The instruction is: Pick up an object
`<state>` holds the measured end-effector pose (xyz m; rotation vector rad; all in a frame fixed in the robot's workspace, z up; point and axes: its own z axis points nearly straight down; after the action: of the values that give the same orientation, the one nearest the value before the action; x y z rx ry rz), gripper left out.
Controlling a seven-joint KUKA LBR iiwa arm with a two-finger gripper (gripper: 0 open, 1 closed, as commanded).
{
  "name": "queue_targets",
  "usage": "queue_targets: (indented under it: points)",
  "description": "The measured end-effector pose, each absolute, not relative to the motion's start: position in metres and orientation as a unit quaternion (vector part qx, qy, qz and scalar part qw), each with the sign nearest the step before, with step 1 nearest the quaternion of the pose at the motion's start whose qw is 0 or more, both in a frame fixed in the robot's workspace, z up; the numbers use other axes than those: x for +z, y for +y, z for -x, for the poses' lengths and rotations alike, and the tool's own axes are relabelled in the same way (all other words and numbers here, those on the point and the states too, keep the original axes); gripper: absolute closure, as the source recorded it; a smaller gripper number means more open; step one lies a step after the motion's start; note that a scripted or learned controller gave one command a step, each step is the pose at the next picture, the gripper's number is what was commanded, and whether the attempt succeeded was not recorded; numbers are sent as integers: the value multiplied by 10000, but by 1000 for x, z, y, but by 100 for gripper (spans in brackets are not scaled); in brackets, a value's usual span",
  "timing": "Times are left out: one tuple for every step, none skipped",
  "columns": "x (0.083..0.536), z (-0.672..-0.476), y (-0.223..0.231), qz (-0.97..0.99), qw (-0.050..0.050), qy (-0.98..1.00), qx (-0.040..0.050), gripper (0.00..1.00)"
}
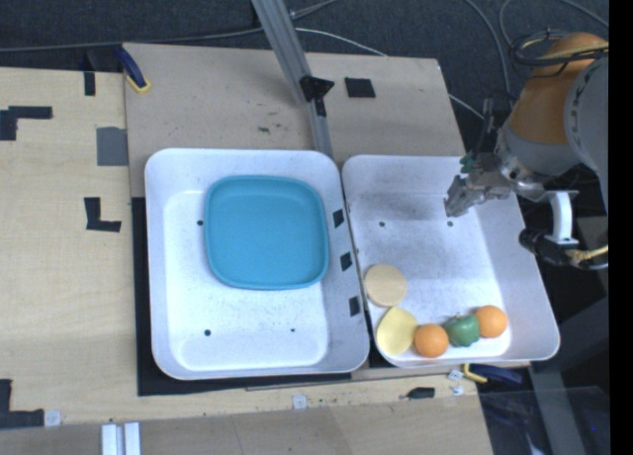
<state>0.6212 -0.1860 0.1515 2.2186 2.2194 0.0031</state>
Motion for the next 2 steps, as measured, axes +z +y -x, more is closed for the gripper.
queue_targets:
  points:
    - [214, -622, -188, -7069, 22, 7073, 14, 100]
    - [225, -622, -187, -7069, 2, 7073, 2, 100]
